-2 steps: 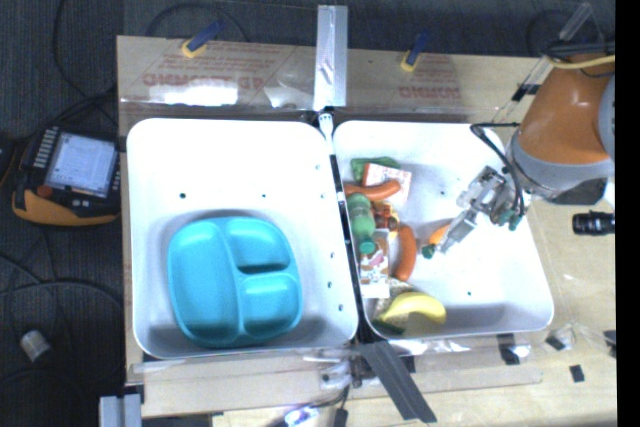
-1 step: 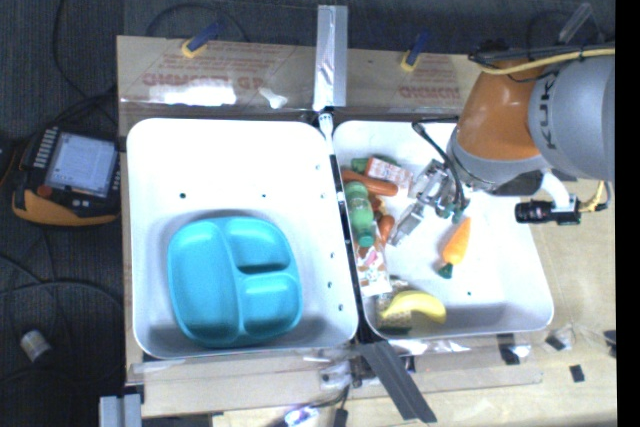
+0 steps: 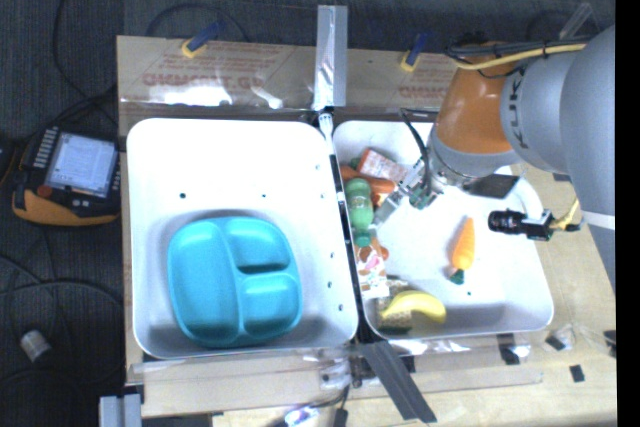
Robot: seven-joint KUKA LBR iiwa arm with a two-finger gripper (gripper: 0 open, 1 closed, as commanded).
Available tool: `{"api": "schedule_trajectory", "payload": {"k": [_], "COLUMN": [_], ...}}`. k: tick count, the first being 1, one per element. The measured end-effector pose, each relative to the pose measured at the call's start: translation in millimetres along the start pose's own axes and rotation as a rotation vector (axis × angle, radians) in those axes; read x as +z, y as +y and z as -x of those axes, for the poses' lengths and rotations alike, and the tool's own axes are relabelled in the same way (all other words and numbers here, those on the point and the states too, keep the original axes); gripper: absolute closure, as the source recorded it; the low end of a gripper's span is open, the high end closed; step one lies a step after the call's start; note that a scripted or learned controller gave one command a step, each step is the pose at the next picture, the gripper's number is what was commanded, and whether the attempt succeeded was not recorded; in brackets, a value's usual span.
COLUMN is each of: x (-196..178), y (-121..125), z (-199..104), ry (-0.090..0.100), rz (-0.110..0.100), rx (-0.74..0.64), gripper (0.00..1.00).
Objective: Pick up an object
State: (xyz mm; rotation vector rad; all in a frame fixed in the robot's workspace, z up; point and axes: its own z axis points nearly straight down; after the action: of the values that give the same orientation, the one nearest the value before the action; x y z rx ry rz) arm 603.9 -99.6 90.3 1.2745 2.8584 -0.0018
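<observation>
My gripper (image 3: 415,192) hangs low in the right bin (image 3: 520,310), beside the pile of packets (image 3: 368,177) at its left wall; I cannot tell its state. The carrot (image 3: 461,248) lies near, the banana (image 3: 413,307) by the front wall.

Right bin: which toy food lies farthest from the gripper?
The banana, at the right bin's near edge. The carrot lies loose mid-bin, closer in, and the pile along the divider sits right beside the gripper.
</observation>
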Motion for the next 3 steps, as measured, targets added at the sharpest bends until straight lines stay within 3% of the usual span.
{"api": "schedule_trajectory", "payload": {"k": [1,2,3], "x": [4.0,-5.9,-93.1], "y": [31.0,29.8,74.6], "z": [37.9,38.7,14.8], "ry": [0.030,0.025,0.008], "rz": [-0.028,-0.034,-0.009], "rx": [0.319,0.319,0.529], "gripper": [0.00,1.00,1.00]}}
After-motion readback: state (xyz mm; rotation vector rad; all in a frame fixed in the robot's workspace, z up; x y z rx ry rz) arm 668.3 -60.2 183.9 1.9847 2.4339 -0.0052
